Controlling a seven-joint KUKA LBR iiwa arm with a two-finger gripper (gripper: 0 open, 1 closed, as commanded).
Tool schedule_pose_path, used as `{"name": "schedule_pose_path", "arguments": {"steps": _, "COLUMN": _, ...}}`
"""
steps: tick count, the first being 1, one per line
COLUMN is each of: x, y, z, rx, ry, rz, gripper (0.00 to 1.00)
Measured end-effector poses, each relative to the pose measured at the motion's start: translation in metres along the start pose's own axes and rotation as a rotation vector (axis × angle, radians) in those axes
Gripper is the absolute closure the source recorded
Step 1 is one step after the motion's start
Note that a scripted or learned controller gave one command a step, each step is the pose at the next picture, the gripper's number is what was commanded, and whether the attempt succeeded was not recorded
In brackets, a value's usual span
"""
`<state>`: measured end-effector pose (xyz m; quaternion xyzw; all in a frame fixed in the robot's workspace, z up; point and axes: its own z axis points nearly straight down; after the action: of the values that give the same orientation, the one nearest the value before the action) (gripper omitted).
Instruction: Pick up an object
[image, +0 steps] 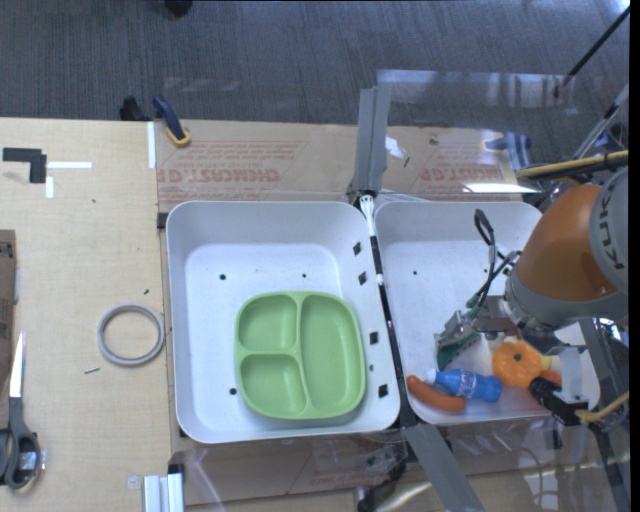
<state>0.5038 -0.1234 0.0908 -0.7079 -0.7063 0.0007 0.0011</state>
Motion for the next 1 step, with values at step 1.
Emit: {"name": "schedule_pose_path", "arguments": {"steps": 1, "x": -0.0006, "y": 0.0002, "z": -0.0085, "rx": 0.0, "ry": 0.0, "rz": 0.003, "gripper": 1.0}}
